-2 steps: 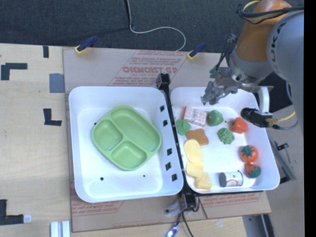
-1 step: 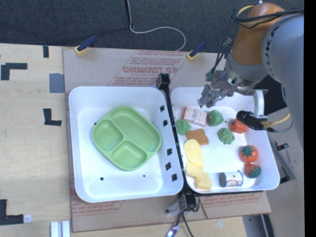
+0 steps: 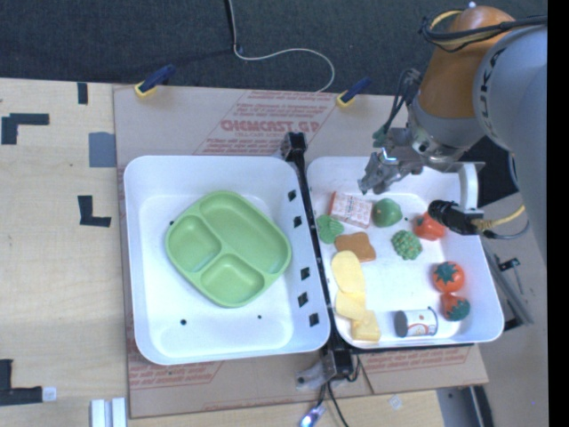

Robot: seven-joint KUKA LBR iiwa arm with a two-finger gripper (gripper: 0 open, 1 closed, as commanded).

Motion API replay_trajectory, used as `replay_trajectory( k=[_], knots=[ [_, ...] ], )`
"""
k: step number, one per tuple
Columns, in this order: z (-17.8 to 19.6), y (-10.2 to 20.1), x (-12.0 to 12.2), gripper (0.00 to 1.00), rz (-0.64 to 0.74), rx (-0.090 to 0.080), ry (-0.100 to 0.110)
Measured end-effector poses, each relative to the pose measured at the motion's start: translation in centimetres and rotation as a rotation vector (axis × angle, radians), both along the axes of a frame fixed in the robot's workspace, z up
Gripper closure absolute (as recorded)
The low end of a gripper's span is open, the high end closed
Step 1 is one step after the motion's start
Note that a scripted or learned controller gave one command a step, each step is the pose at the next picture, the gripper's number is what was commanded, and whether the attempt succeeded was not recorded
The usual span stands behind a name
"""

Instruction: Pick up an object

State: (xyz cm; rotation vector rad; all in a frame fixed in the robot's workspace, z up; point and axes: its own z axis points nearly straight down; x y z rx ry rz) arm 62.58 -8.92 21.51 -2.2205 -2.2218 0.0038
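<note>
Left bin (image 3: pixel 142 238) holds green tray (image 3: pixel 228 248); right bin (image 3: pixel 476 327) toy food

Red "CHEMGRAT"-ish print on the cardboard sheet (image 3: pixel 267 124) under the bins, rest of it too blurry, can label (image 3: pixel 420 324) unreadable

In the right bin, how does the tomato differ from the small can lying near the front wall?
The tomato is red with a green top, while the can is mostly white with dark ends. The tomato is round; the can is a cylinder and lies on its side. The tomato sits farther back, and the can lies close to the front wall of the right bin. Both are small and rest apart from the end effector.
</note>
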Motion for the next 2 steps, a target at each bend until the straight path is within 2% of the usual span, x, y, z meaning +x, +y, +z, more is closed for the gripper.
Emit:
replay_trajectory(
  k=[1,2],
  knots=[
    [1.70,-0.90,-0.58,1.00,0.000,0.001,-0.002],
    [0.89,-1.15,-0.19,1.00,0.001,0.000,0.000]
  ],
)
